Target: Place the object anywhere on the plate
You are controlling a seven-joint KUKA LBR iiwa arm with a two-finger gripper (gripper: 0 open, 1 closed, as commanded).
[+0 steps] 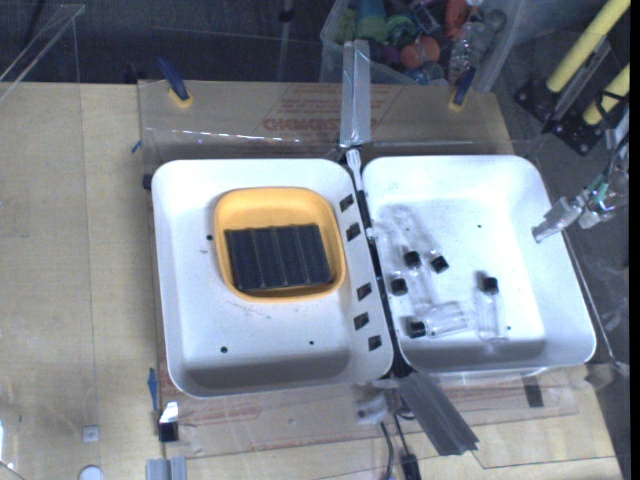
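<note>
Resting on wooden bench [70, 268]: two white bins; clutter box [420, 18] behind; pincer [560, 218] state unclear.

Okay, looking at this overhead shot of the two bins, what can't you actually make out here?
- Gripper, camera view: cut off by the right edge, small and blurred; finger state unreadable.
- Clear plastic vials with black caps, right white bin: transparent against white, so their count and outlines blur.
- Yellow square plate, left bin: a dark ribbed rectangular block hides its middle.

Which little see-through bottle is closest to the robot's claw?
The black-capped bottle standing alone on the right side of the right bin. The other bottles cluster farther left, away from the gripper at the right rim.
</note>
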